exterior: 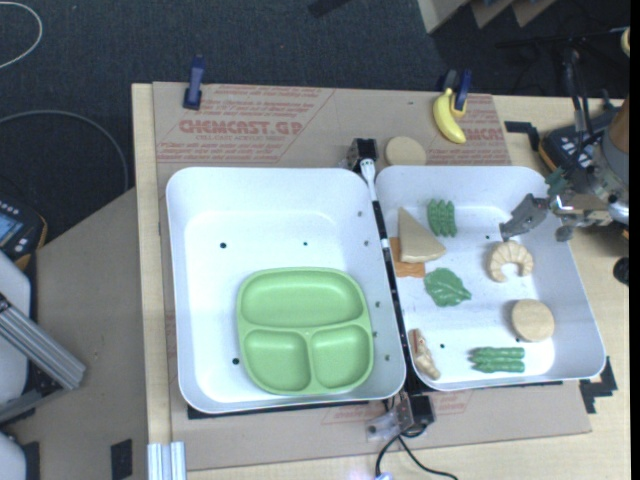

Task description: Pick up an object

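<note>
Croissant (512, 259) lies just below the tool (540, 218), whose fingers stand apart with nothing between them, so a slanted descent could push the croissant aside instead of gripping it.

A yellow banana (449, 119) and two blue clamps (194, 85) sit on the cardboard sheet (260, 128) behind the bins

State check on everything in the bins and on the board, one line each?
gripper: open, above right bin, holding nothing
green tray: upright, in left bin, no food in it
croissant: loose in right bin, just below the gripper
cheese wedge: lying at right bin's left wall
round bun: loose in right bin
banana: outside the bins, on the board
</note>
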Motion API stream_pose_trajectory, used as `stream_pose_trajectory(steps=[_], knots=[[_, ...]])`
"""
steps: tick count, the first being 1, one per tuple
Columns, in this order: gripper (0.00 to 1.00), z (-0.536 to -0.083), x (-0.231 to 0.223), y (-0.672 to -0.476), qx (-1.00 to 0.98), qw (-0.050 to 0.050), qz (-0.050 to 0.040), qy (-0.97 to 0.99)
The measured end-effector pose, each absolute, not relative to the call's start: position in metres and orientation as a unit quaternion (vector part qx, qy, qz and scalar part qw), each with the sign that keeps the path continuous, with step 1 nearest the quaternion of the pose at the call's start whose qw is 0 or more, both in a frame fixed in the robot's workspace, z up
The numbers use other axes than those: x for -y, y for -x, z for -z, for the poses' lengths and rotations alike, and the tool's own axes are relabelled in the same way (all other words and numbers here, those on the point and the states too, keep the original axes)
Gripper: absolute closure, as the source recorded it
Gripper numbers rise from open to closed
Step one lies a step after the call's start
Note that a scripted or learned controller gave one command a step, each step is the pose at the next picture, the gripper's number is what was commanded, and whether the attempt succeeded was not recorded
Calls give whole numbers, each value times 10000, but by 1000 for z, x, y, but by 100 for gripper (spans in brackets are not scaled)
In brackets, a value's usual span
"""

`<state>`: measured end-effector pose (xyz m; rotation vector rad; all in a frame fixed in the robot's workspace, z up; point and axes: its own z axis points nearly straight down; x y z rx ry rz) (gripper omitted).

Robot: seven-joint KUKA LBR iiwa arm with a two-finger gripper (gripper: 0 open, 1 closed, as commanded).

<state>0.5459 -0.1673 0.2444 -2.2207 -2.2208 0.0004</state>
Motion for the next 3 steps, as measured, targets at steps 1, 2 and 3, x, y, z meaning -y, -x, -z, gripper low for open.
stream_pose_trajectory(steps=[1,2,3], knots=[[0,-93,133,-541,7080,72,-31,7062],[0,-83,89,-549,7087,33,-2,7055],[100,-95,93,-550,7067,6,1,7075]])
